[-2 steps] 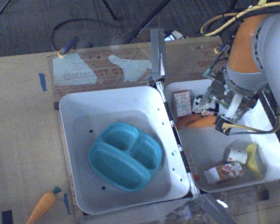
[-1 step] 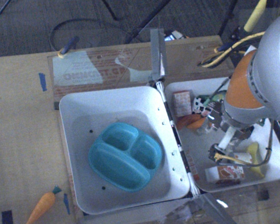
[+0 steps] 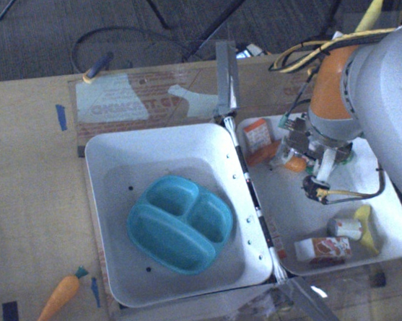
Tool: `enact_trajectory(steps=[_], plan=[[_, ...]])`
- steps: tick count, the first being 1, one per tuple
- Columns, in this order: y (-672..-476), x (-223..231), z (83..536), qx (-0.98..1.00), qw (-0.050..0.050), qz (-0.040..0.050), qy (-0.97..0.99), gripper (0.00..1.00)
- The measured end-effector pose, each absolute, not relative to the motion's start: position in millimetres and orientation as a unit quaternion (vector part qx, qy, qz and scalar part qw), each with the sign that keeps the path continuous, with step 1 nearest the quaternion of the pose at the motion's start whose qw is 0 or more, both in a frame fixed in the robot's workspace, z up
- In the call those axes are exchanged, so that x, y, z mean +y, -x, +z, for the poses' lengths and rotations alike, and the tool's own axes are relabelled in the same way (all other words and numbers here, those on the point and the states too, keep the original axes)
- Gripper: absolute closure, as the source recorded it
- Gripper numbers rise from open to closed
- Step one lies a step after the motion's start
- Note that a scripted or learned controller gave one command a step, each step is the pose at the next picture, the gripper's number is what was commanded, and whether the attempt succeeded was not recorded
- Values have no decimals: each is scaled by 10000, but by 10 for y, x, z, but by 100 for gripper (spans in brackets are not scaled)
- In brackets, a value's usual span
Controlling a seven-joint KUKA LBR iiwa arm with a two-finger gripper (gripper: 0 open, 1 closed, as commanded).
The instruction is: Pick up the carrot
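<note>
Nothing is done yet: the carrot lies on the desk far left of the bins, while the gripper, its fingers' state impossible to tell, hangs over the right bin.

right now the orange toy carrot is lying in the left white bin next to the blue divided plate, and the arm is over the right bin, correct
Not quite. The camera view shows the orange toy carrot lying on the wooden bench, outside the left white bin and off its lower left corner. The blue divided plate does sit in that bin, and the arm is over the right bin.
</note>
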State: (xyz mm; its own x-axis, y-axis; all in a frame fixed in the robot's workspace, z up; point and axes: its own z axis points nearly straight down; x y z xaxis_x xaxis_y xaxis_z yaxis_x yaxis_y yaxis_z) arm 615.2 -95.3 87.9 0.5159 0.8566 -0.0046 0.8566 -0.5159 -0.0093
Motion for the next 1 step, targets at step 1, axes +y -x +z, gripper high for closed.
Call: enact_trajectory(steps=[1], plan=[[-6109,-944,916,-4931,80,121,8699,100]])
